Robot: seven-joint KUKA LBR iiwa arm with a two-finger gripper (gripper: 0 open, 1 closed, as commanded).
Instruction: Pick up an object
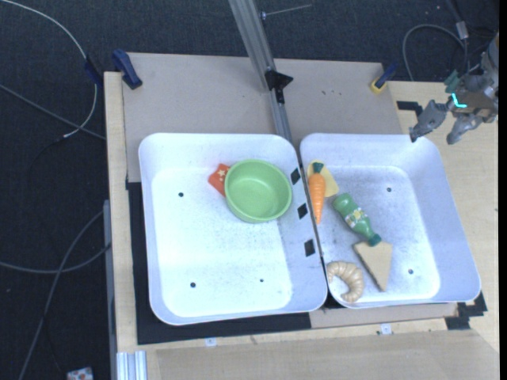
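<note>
My gripper [441, 131] hangs above the far right corner of the right bin [420, 169], fingers spread open with nothing between them. In the right bin lie an orange carrot [317, 196] against the left wall, a green bottle [356, 218] in the middle, a tan wedge [375, 263] and a croissant [348, 279] near the front edge. A yellow piece [328, 182] peeks from behind the carrot. The left bin [198, 267] holds a green bowl [257, 190] with a red item [218, 178] tucked at its left side.
A metal pole [253, 38] slants down from the top to the gap between the bins. Blue clamps [127, 68] and a yellow clamp [383, 77] sit at the board's far corners. Cables trail over the dark floor at left and top right.
</note>
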